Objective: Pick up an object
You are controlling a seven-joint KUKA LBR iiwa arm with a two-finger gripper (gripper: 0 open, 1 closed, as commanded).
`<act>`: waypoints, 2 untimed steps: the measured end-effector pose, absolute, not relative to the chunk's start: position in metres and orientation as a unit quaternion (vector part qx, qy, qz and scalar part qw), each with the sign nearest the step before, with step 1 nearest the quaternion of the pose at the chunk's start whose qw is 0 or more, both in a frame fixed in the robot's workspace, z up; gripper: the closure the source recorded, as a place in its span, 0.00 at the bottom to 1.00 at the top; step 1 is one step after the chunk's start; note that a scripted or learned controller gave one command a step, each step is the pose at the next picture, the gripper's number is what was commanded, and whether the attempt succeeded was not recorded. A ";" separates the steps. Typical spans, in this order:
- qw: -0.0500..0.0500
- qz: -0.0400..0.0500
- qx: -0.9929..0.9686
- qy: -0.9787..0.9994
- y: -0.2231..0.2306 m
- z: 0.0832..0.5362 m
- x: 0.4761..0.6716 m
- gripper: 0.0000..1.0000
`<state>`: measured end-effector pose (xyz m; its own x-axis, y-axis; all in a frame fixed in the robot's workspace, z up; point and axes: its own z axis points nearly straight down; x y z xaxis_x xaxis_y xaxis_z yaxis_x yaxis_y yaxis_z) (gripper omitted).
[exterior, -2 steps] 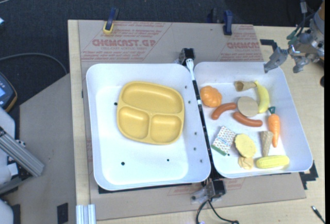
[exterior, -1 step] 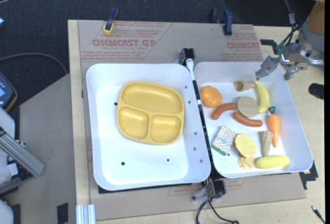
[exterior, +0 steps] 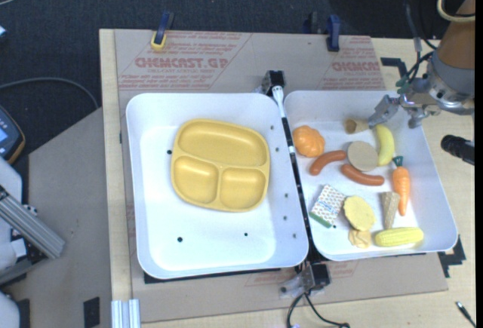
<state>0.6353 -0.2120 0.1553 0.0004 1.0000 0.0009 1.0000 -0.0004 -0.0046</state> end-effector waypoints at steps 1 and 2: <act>0.002 0.000 -0.707 -0.707 -0.217 0.098 0.641 0.00; 0.002 -0.002 -0.706 -0.708 -0.213 0.086 0.643 0.00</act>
